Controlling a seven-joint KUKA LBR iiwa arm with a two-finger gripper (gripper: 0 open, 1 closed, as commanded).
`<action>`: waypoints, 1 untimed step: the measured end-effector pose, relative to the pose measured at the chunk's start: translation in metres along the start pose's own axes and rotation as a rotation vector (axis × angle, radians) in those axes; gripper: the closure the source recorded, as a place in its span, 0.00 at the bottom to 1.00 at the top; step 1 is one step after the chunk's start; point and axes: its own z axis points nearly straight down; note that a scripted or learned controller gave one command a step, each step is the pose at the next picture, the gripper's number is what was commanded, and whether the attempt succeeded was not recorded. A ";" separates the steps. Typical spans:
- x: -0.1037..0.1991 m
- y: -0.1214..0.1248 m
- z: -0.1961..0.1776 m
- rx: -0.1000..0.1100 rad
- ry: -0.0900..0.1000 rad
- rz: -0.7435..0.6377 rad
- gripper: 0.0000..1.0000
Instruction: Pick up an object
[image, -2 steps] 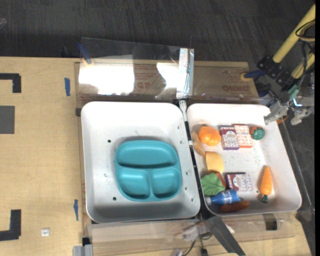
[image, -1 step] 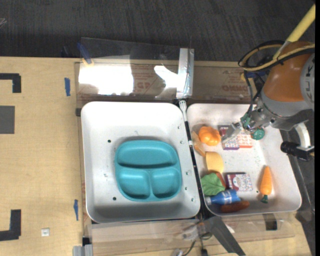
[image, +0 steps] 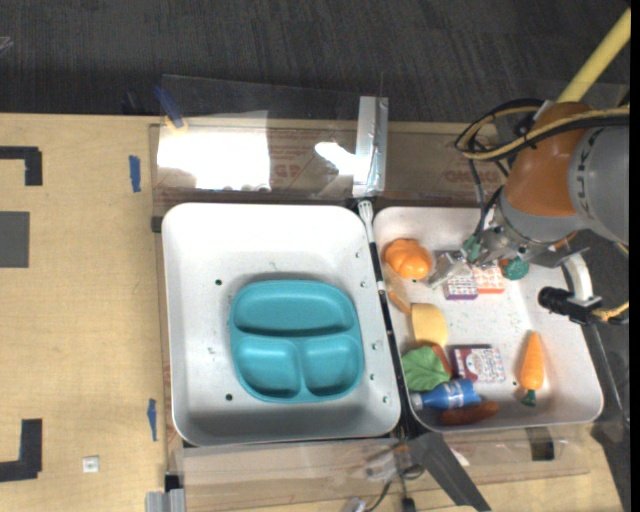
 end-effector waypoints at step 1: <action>0.002 0.042 0.005 0.013 0.003 0.067 0.00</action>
